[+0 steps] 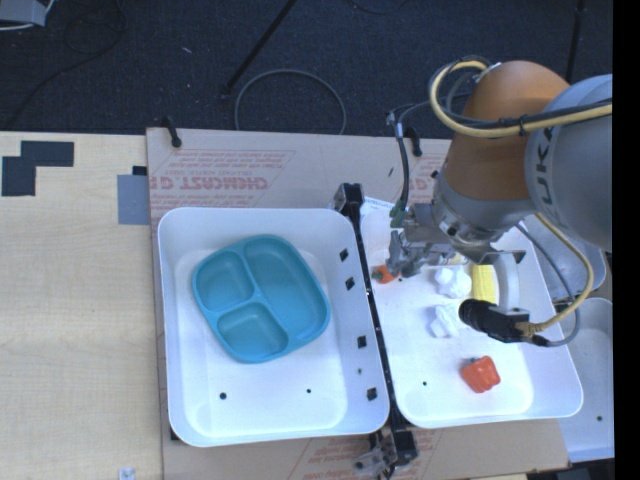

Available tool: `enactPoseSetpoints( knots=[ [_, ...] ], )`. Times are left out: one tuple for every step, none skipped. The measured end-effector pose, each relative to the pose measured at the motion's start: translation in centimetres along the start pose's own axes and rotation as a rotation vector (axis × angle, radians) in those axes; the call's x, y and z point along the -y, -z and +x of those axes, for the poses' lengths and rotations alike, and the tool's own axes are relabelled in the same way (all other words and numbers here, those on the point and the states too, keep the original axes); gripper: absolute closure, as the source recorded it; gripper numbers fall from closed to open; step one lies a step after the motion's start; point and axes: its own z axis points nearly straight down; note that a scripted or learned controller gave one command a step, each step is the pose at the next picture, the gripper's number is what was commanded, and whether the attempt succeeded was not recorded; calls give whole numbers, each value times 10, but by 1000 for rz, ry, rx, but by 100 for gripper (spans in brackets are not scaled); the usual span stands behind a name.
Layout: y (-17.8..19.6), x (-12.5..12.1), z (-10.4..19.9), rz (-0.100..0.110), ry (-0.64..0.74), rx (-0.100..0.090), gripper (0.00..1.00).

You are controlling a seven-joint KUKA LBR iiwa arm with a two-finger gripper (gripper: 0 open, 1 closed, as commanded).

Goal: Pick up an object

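beside tool [403,260]: white lumps [448,298]; orange block [481,374]

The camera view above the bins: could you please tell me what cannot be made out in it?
- Gripper: too small and dark to read its state.
- Yellow object: partly covered by the arm, so its shape is unclear.
- Small orange item beside the gripper: too small to identify.

Arm [500,158] overhangs right bin [520,393]; orange object [481,373] lies unobstructed.
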Motion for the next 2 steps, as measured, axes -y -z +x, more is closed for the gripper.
enactPoseSetpoints(
  knots=[
    [1, -12, 47, 0, 0, 0, 100],
    [-4, -30, 90, 0, -1, 2, 100]
  ],
)
